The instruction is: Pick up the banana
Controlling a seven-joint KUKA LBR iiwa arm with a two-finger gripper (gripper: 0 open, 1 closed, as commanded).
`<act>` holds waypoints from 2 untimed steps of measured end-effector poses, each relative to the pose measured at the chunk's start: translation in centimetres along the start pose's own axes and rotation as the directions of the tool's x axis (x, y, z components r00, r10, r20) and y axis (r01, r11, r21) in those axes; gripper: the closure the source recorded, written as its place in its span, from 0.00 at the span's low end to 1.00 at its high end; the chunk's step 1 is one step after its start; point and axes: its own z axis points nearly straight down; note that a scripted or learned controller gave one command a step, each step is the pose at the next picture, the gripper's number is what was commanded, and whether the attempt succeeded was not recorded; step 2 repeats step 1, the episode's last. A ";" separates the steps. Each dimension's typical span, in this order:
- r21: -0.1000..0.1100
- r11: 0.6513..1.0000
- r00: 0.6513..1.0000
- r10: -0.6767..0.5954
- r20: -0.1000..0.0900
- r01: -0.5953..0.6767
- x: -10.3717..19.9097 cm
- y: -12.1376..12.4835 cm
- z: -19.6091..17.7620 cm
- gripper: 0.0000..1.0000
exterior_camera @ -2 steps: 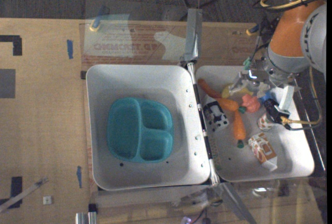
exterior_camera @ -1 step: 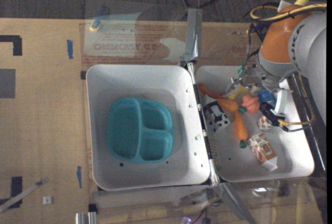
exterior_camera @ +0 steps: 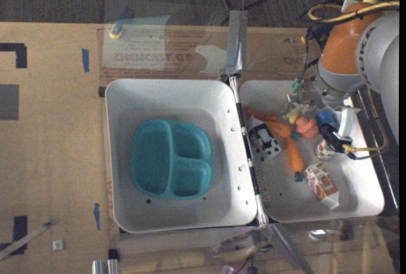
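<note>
My gripper (exterior_camera: pixel 298 101) hangs low over the back middle of the right bin (exterior_camera: pixel 361 200), below the orange wrist band (exterior_camera: pixel 342 44). Just beneath it a small yellow piece (exterior_camera: pixel 292 118) peeks out beside a pink toy (exterior_camera: pixel 307 128). It looks like the banana, with most of it hidden by the gripper. I cannot tell whether the gripper touches it.
The right bin also holds two orange carrots (exterior_camera: pixel 294 153) (exterior_camera: pixel 269 120), a black-and-white cow toy (exterior_camera: pixel 265 143), a blue item (exterior_camera: pixel 326 118), a small round cup (exterior_camera: pixel 325 150) and a carton (exterior_camera: pixel 321 182). A teal divided plate (exterior_camera: pixel 171 158) lies in the left bin (exterior_camera: pixel 120 108).
</note>
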 end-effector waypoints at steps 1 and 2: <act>-0.005 0.999 0.999 0.052 0.002 -0.052 5.9 1.8 -9.4 1.00; -0.005 0.999 0.999 0.052 0.002 -0.052 5.9 1.8 -9.4 1.00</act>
